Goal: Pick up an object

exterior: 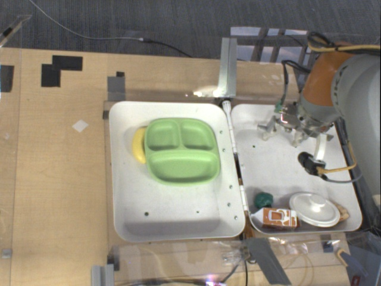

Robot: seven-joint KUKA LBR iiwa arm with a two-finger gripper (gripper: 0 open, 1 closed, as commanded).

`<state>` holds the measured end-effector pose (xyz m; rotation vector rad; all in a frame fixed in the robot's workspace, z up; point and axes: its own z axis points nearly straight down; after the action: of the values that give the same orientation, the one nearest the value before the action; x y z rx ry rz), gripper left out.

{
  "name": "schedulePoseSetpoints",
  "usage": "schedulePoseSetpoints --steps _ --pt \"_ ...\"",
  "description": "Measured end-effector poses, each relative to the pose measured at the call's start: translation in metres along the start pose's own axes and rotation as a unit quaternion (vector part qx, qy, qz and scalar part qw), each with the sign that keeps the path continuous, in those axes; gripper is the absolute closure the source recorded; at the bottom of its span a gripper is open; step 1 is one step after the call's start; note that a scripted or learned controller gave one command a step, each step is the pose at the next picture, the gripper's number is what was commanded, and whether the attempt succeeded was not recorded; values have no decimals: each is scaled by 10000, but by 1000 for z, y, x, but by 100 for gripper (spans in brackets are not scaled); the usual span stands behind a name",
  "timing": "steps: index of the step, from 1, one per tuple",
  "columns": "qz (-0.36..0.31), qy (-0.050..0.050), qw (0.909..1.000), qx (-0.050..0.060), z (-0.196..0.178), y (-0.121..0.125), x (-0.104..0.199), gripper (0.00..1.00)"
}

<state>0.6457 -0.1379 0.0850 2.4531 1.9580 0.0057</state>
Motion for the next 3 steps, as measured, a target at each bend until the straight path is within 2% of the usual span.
schedulePoseSetpoints --steps 1,2,3 --pt "-350 -9 9994 17 -114 -25 -44 0" --pt "-850 1 9964 28 -5 -80 -36 0" --pt "-646 -4 9979 -33 -3 -99 20 0"
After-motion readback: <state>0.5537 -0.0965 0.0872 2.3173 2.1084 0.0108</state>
